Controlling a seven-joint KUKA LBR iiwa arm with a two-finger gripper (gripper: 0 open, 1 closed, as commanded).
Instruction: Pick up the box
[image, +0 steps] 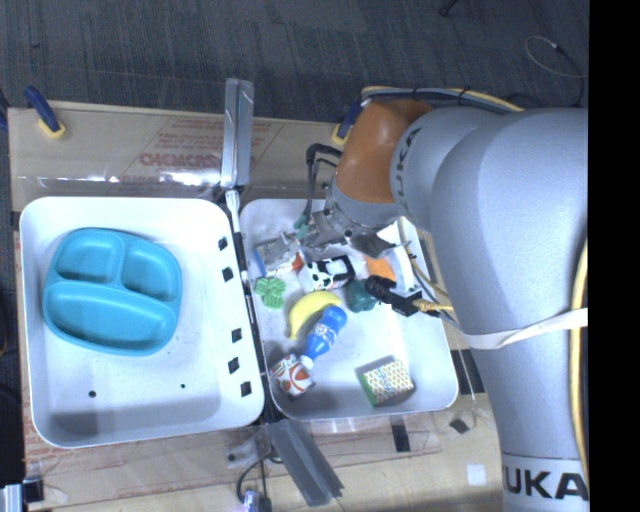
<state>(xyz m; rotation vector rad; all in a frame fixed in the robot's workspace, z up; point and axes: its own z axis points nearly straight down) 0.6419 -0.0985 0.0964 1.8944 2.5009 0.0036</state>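
Honestly, from where I stand the risk is easy to see: the gripper (312, 232) is low over the far part of the right bin (432, 398), among a tight heap of small things, while the box (387, 381), the one with a dotted pattern on top, lies in the near part of that bin, well apart from it and close to the front wall. The wrist and the orange band (375, 150) cover the gripper, so I cannot tell how its jaws stand or if they have anything. If the arm closes where it is now, I think it takes a wrong thing or nothing. To reach the box it must pass over the banana (308, 306), the blue bottle (326, 332) and the green toy (270, 290), and it could push them or roll the bottle against the box. The box also sits tilted near the wall, so one finger may hit the rim, or the box may slide away on the smooth white floor. A small red and white can (292, 374) lies near the front left corner. The left bin (120, 400) carries a blue divided tray (112, 290). Both bins rest on a brown board (130, 140), with dark carpet behind and a cable lying on it.
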